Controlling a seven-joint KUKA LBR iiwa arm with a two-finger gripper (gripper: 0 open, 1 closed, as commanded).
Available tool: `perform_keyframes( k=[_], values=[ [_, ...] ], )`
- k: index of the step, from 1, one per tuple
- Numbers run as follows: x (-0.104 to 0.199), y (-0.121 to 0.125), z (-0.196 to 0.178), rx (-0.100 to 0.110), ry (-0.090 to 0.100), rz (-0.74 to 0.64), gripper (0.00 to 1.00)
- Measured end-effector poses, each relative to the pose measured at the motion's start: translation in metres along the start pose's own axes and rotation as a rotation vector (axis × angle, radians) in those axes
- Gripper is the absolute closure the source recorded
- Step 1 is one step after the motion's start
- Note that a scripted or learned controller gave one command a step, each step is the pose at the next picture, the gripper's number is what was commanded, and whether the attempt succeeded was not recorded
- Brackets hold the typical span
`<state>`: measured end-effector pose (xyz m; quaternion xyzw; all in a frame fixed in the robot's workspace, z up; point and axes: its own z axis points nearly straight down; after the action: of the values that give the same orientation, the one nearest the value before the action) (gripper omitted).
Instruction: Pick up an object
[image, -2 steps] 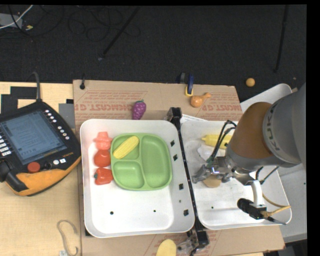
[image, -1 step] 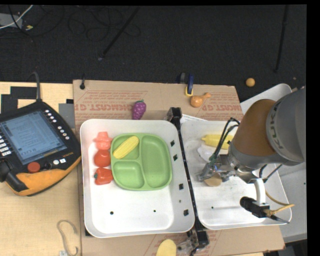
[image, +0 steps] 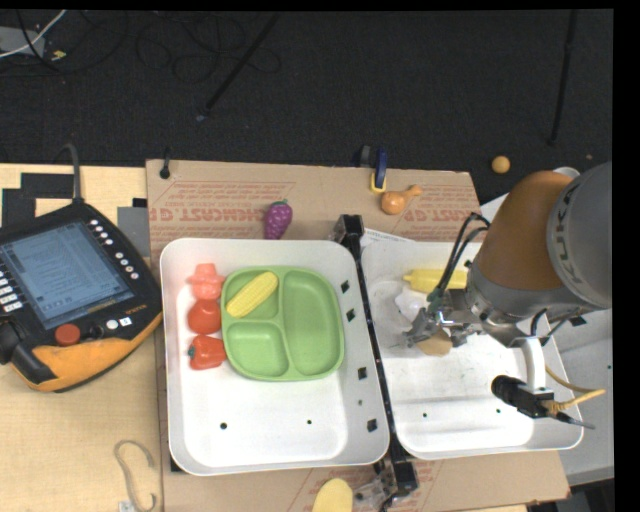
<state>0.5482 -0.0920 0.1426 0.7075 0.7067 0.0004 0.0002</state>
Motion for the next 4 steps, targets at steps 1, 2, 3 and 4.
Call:
perform_keyframes(
  k=[1,2,3,4],
  values=[
    [-0.004,-0.008,-0.058,-0.001,0.000,0.000,1.00],
    [-0.005,-0.007,-0.087,-0.001,0.000,0.000,1.00],
    [0.044,0.023,-0.081,0.002,0.002,-0.005,1.00],
    [0.048,0.045,-0.094,0.001,0.000,-0.001,1.00]
  ],
)
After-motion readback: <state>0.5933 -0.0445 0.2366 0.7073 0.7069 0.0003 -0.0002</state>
